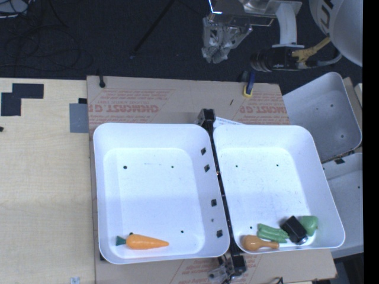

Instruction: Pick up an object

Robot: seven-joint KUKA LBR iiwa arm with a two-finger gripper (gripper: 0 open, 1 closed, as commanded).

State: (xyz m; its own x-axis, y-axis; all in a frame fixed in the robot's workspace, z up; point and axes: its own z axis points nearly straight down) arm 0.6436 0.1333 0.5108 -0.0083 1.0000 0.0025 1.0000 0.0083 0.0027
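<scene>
Seen from the camera above the bench, the claw hangs high beyond the far edge of the 2 bins, over the dark floor; whether it is released or clenched I cannot tell, and nothing shows in its grasp. The carrot lies in the left bin, close to the near wall, its long axis running left to right, tip to the right, with open floor on its far side. The right bin holds a crowded corner: an orange pear, a green pod, a black block, touching or overlapping; the carrot looks the easier pick, down and left of the claw.
</scene>
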